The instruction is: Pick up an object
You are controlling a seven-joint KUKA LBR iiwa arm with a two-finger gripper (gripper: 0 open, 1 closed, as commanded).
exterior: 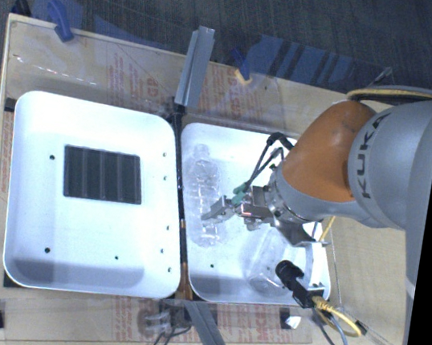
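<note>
Hovering my gripper [218, 209] over the right bin [222, 290], clear plastic bottle [203, 178] just up-left, long axis up-down; can't tell my grip state.

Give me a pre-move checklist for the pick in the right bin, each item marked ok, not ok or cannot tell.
1. Gripper is over the right bin: ok.
2. A target lies at the fingertips: ok, a clear plastic bottle sits at that bin's left side.
3. Object seen between the fingers: cannot tell, the bottle is transparent and blurs into the white floor.
4. Second clear object lies apart from the gripper: ok.
5. Left bin stays out of the arm's path: ok, it holds a dark ribbed block well away.
</note>
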